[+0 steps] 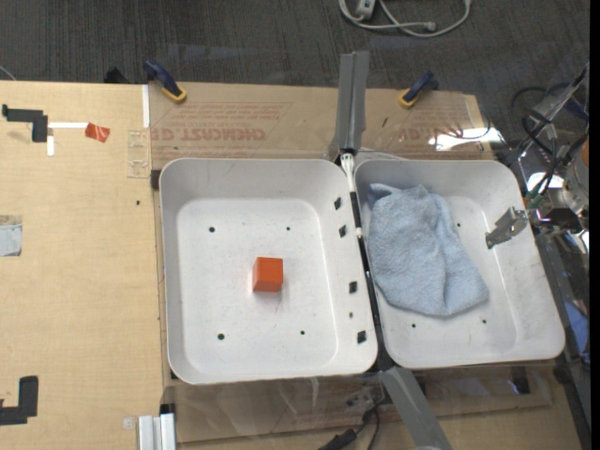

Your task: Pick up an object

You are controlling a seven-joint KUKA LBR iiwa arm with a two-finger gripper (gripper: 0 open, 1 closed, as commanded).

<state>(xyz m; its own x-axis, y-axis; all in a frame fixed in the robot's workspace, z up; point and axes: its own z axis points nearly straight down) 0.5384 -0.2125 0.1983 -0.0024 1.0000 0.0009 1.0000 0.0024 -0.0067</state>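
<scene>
Two bins sit side by side on the bench. A cube (268,275) lies near the middle of the left bin (187,345). A crumpled towel (420,251) lies in the right bin (525,331), against its left side.

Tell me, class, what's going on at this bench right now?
A robot arm reaches in from the right, and its claw sits over the right-hand part of the right bin. A crumpled light blue towel lies in that bin's left part, apart from the claw. In the left bin an orange block rests alone near the middle. Nothing shows between the claw's fingers, so no object has been picked up yet.
</scene>
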